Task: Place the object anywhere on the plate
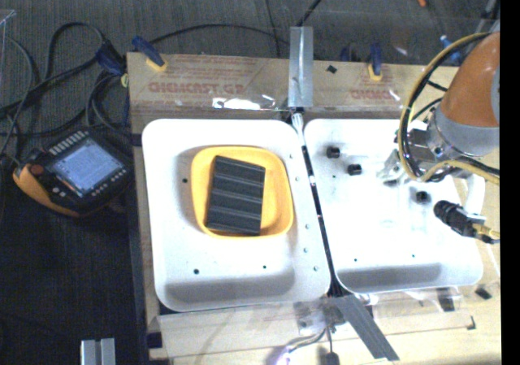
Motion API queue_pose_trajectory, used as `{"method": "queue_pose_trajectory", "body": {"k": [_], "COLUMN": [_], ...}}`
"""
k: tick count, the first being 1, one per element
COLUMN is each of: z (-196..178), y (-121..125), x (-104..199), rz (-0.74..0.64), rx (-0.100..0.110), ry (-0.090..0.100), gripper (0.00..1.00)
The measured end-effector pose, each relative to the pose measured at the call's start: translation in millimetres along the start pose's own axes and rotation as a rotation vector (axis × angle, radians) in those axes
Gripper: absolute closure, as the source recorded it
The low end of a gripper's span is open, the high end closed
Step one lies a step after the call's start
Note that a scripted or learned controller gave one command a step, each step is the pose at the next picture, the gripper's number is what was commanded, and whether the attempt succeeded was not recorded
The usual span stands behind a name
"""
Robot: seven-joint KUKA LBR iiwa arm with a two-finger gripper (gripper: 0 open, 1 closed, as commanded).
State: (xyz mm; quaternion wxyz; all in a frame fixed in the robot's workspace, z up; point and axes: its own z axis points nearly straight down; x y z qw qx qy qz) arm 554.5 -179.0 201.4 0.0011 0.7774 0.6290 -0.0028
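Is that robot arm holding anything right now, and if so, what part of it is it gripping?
It cannot be told: the gripper is blurred among cables. The dark grey ribbed block lies on the yellow plate, apart from it.

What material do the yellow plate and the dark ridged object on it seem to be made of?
The yellow plate looks like smooth moulded plastic: even colour, rounded raised rim, soft sheen. The dark ridged object looks like matte rubber or plastic, perhaps foam: dull charcoal surface with parallel ridges and no glare. The view cannot settle which.

A robotics lab: a wooden bench point(244, 87) with clamps point(146, 53), loose cables point(73, 87) on carpet, and a handheld control pendant point(77, 172) at left.
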Motion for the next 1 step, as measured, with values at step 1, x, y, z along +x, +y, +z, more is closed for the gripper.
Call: {"method": "queue_pose_trajectory", "body": {"k": [1], "z": [-0.1], "y": [0.1], "x": [0.0], "rz": [0.000], "rx": [0.000], "ry": [0.000], "gripper": [0.00]}}
